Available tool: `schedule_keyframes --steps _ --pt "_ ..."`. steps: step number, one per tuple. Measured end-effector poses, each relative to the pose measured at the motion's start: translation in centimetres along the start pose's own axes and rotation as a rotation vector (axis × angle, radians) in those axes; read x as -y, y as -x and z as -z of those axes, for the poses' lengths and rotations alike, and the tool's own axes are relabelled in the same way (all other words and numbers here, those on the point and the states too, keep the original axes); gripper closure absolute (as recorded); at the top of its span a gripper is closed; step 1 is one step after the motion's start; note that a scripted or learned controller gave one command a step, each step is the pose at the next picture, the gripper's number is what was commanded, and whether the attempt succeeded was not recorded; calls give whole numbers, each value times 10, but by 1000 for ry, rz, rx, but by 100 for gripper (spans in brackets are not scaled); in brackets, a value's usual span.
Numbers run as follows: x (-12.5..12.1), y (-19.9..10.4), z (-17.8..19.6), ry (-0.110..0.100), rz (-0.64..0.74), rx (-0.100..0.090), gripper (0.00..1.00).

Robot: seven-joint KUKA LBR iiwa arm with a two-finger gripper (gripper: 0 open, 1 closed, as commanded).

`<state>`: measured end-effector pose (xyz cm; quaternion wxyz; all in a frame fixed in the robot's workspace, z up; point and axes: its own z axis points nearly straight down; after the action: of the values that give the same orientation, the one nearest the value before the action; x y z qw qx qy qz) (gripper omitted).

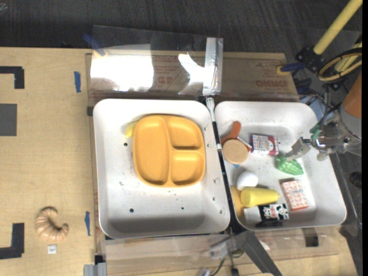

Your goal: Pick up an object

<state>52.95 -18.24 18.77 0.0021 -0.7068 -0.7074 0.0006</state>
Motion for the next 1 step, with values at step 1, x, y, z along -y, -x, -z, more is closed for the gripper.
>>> schedule_keyframes --steps 1 --pt "10 43 75 8 37 5 0"
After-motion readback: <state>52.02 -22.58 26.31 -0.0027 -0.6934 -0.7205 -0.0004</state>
